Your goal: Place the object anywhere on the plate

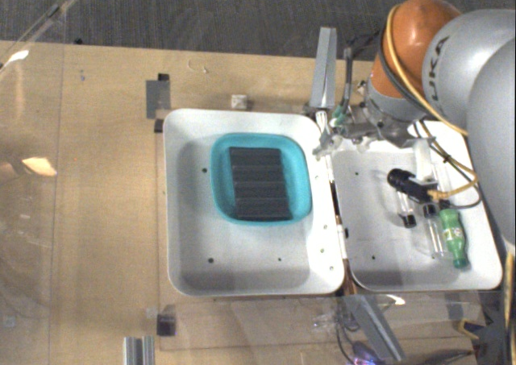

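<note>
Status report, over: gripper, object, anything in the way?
Gripper over right bin, close beside green object. Object lying in that bin, not yet on teal plate. Plate in left bin, dark ridged slab across its middle.

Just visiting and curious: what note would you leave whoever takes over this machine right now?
The gripper hangs over the seam between the bins, at their far edge; no object seen in it.
The teal plate sits in the left bin, a dark ribbed slab lying on it.
A green-and-clear object lies in the right bin, near its right wall.
Done: nothing certain. Left: if the green one is meant, move it onto the plate.
</note>
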`<action>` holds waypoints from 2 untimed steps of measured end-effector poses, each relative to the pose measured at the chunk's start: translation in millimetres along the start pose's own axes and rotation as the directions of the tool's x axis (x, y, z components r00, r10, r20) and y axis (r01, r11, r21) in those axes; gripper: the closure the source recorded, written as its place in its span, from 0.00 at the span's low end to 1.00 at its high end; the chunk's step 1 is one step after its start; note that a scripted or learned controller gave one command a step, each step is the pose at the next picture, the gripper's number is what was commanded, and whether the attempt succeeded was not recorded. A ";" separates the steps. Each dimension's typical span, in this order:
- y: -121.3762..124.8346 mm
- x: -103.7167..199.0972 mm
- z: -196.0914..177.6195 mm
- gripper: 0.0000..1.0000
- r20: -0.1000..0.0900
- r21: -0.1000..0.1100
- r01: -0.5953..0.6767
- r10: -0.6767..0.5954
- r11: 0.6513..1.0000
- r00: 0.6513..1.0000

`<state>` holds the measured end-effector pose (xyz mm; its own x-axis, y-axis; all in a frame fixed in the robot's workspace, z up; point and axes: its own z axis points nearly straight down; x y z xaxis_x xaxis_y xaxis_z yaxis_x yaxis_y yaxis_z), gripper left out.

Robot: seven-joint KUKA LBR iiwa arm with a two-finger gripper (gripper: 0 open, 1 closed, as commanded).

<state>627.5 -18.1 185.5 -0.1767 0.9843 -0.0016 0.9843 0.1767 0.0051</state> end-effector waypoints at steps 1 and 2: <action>10.8 -7.0 -8.6 0.00 0.000 0.000 -0.025 0.025 1.000 1.000; 18.4 -88.6 -43.3 0.00 0.001 -0.001 -0.012 0.012 1.000 1.000</action>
<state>661.0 -102.0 229.1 -0.1647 0.9863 -0.0025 0.9863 0.1647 0.0059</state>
